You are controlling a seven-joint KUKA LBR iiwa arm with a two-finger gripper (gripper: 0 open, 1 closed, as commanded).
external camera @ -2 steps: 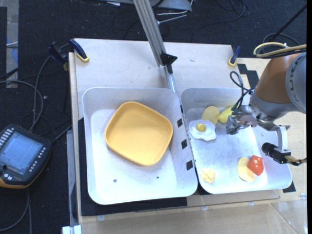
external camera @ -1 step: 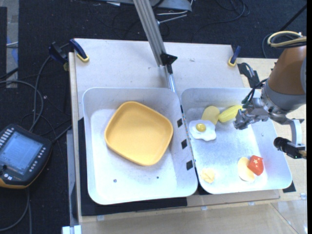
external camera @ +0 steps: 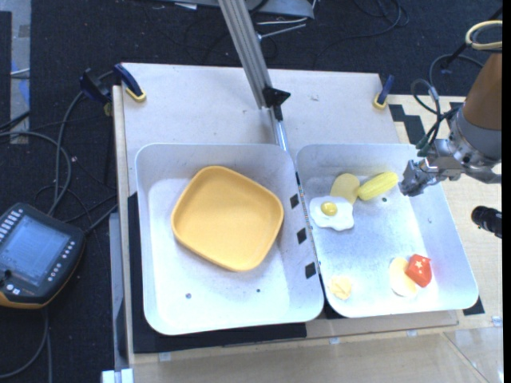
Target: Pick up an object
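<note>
The tool [external camera: 413, 179], its state indiscernible, hovers just right of the yellow banana [external camera: 377, 186].

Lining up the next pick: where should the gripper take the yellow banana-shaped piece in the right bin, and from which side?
Grip the banana across its narrow middle, coming from above. It lies flat, long axis roughly left-right; its left end touches the pale round piece, so stay right of that.
</note>
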